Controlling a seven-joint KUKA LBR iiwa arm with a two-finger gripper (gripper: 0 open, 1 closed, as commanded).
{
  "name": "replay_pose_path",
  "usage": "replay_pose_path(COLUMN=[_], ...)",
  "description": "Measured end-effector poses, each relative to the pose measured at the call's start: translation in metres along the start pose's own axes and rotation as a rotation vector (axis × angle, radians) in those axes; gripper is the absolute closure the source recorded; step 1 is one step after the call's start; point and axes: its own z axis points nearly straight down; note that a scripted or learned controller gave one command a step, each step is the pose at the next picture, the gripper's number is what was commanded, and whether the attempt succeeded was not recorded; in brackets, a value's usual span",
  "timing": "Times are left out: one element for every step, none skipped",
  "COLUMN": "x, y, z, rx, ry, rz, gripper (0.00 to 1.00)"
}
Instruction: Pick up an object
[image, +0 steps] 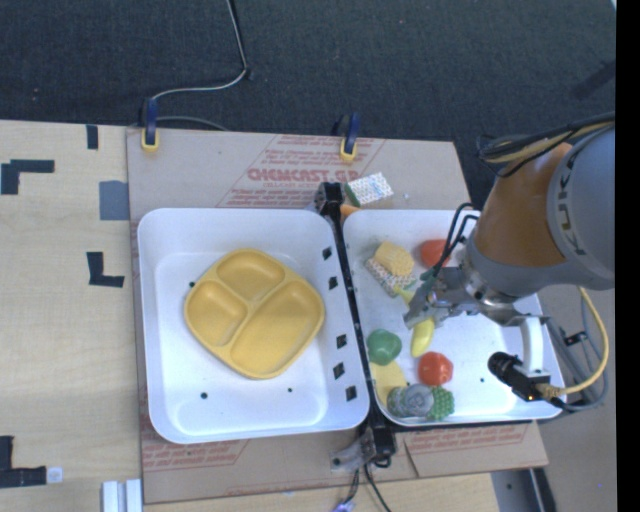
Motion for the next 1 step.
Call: replay_pose_path(x=[0.1027], y=[0.0071], z=[-0.0563], rx=[0.0], ry=[0.0], rz=[-0.001], gripper=[1.0])
